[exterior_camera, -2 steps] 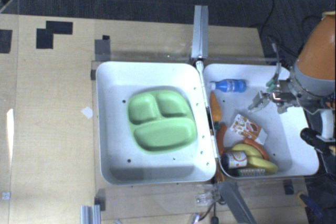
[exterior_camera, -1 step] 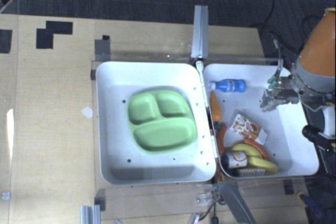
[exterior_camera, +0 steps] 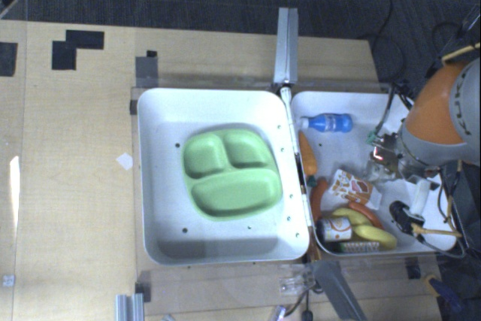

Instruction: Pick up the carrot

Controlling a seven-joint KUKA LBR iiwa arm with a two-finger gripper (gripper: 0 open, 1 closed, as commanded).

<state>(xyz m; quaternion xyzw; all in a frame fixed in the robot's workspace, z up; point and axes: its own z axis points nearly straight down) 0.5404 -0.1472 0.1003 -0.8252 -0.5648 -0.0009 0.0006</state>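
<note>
One carrot [exterior_camera: 307, 153] tight against left wall of right bin [exterior_camera: 347, 95], well apart from gripper [exterior_camera: 382, 155]; grip state unreadable. Risk: glancing off wall, or snagging blue bottle [exterior_camera: 328, 122].

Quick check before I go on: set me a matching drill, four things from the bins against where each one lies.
Things:
1. carrot
2. blue bottle
3. banana
4. green divided plate

Places:
A. middle of the left bin
B. right bin, bottom end in the view
C. right bin, along its left wall
D. right bin, top end in the view

Pairs: 1-C, 2-D, 3-B, 4-A
</note>
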